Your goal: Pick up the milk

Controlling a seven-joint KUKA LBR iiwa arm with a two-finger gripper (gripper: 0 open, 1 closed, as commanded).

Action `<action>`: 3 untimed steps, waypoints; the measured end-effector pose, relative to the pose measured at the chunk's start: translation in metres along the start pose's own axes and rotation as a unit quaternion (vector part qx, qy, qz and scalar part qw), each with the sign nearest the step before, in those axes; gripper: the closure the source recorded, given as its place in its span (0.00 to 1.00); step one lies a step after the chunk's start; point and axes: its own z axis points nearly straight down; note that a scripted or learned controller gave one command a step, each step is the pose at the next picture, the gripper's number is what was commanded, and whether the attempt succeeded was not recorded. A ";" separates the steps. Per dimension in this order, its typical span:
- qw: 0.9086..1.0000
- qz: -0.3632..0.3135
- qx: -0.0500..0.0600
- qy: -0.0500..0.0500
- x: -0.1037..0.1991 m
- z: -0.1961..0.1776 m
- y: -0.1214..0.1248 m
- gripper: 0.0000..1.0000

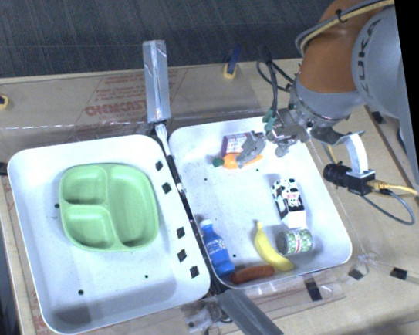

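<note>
Over the right white plastic bin (pixel 317 186), the grey arm with its orange band (pixel 332 51) reaches in from the right, wrist bent down toward the bin's upper part. Its two-finger gripper (pixel 253 147) sits low near the far wall, just beside a small orange piece (pixel 230 161) and a purple-and-white packet (pixel 232 144); whether it is spread or pressed together cannot be told. The black-and-white cow-patterned milk carton (pixel 288 198) lies apart from it, toward the bin's right side, just above a green-labelled can (pixel 295 241), beside a yellow banana (pixel 268 248). A blue bottle (pixel 217 247) lies along the left wall. A green divided plate (pixel 109 206) rests in the left bin (pixel 50 303).
</note>
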 end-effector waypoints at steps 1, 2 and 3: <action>0.996 -0.087 -0.001 0.000 -0.031 0.143 -0.023 0.00; 0.990 -0.138 0.000 0.000 -0.027 0.143 -0.070 0.00; 0.990 -0.140 -0.001 0.000 -0.028 0.133 -0.070 1.00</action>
